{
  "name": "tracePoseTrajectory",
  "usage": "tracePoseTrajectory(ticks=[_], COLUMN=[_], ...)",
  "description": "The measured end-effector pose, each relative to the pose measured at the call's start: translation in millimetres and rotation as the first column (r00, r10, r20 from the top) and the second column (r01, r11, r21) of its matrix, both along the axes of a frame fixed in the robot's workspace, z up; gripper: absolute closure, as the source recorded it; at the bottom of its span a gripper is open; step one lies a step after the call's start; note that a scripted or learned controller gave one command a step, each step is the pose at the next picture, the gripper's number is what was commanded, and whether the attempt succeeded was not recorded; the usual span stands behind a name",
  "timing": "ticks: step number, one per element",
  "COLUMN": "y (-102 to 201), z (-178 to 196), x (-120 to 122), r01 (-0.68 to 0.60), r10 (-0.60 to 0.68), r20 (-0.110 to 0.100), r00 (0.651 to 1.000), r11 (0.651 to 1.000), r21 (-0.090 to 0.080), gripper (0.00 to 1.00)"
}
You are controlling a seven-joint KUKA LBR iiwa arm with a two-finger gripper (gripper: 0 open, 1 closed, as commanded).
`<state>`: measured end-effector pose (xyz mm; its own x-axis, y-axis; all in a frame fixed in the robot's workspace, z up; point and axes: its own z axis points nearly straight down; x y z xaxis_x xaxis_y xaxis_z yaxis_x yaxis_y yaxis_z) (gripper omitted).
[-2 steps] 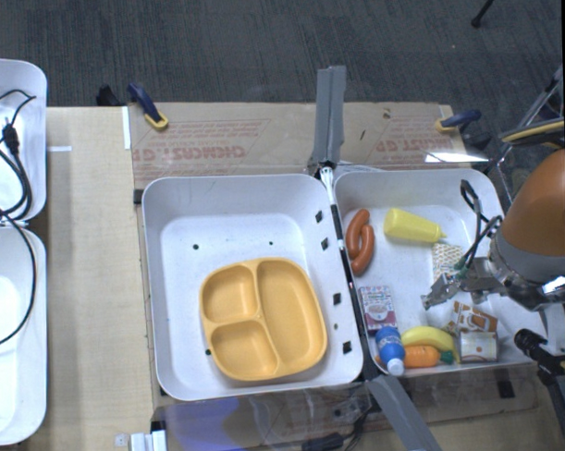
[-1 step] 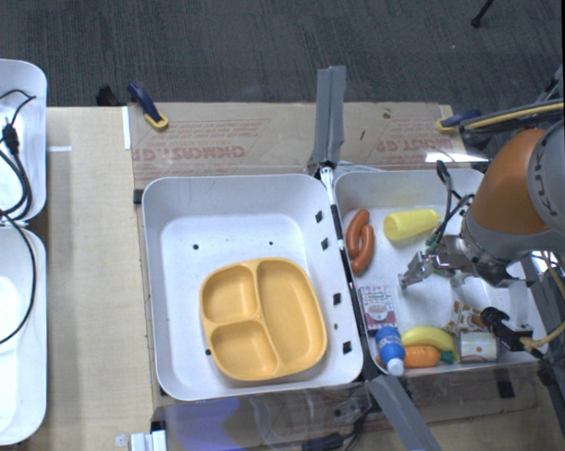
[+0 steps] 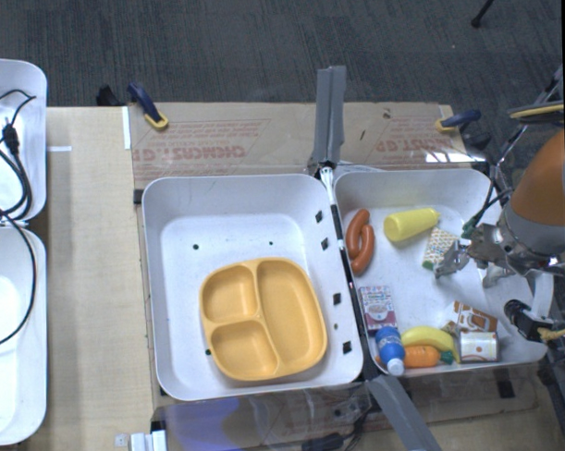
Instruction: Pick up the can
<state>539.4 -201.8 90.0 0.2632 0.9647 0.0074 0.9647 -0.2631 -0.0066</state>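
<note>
The can (image 3: 479,346) is a small white cylinder with a brown label. It lies on its side in the front right corner of the right bin (image 3: 406,190). My gripper (image 3: 471,268) hovers over the right side of that bin, behind the can and apart from it. Its two grey fingers (image 3: 449,264) stand open with nothing between them. The orange-banded wrist (image 3: 546,188) rises at the right edge.
In the right bin lie a sausage (image 3: 360,240), a yellow bottle (image 3: 411,224), a patterned packet (image 3: 439,246), a pink box (image 3: 377,306), a blue-capped bottle (image 3: 390,349), a banana (image 3: 427,336), a carrot (image 3: 422,357) and a small carton (image 3: 473,317). The left bin (image 3: 164,270) holds a yellow divided plate (image 3: 263,318).
</note>
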Motion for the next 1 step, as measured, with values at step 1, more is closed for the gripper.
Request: tracePoseTrajectory(ticks=[1], y=[22.5], z=[-0.7], x=[-17.4], r01=[-0.035], r10=[0.035], r20=[-0.001], r00=[0.999], r11=[0.999], r21=[-0.007], gripper=[0.0])
